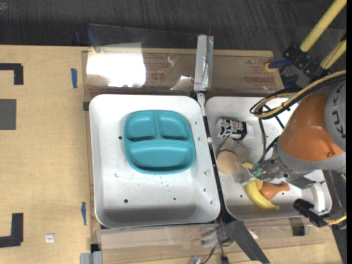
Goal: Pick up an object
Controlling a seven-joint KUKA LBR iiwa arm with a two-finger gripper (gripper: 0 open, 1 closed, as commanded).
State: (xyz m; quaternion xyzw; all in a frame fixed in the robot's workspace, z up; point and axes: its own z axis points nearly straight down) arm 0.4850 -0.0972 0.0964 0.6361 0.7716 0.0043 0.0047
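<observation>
My tool (263,174) is down in the right white bin (250,205), right over a yellow banana (258,196) and a small orange object (270,190); can't tell its state. A tan round ball (226,162) lies just left; a teal divided plate (159,141) sits in the left white bin (110,164).

place: probably robotics lab | evidence: plywood bench (38,164), taped markers (73,77), cabling (275,100)

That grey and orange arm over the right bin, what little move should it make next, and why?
Probably a short, straight drop. The gripper hangs low in the right shallow white bin, just above the yellow banana and the small orange object beside it. Whether it holds anything can't be seen, so going down onto that cluster seems the likeliest way to get a pick.
</observation>
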